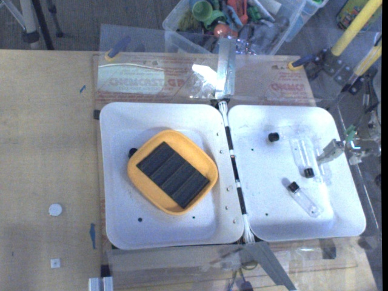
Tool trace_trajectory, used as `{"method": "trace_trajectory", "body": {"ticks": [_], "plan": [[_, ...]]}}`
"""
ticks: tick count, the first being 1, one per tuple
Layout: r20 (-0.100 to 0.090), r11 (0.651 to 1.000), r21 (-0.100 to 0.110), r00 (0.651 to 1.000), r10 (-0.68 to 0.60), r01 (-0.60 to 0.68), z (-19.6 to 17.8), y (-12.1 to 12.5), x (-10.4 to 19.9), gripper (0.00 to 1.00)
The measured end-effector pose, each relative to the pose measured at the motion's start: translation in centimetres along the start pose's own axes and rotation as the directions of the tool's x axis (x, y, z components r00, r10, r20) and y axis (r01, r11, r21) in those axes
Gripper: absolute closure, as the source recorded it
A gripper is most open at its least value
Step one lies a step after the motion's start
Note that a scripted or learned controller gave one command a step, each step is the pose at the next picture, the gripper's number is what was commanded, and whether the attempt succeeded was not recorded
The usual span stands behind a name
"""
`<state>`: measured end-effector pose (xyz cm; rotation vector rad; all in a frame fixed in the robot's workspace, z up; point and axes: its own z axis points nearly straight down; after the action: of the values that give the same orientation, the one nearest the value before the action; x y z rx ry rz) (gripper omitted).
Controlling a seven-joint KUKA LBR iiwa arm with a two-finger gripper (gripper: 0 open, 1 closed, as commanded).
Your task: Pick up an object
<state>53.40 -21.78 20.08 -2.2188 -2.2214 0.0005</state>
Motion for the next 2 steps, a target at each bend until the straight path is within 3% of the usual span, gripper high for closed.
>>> {"method": "trace_trajectory", "body": {"ticks": [1,2], "plan": [[-0.012,0.993,-0.003,0.993,-0.121,0.121,10.7,2.8,0.4,0.0],[0.0,0.985,-0.004,0.985,-0.171,0.171,11.3,4.6,4.5,0.0]]}}
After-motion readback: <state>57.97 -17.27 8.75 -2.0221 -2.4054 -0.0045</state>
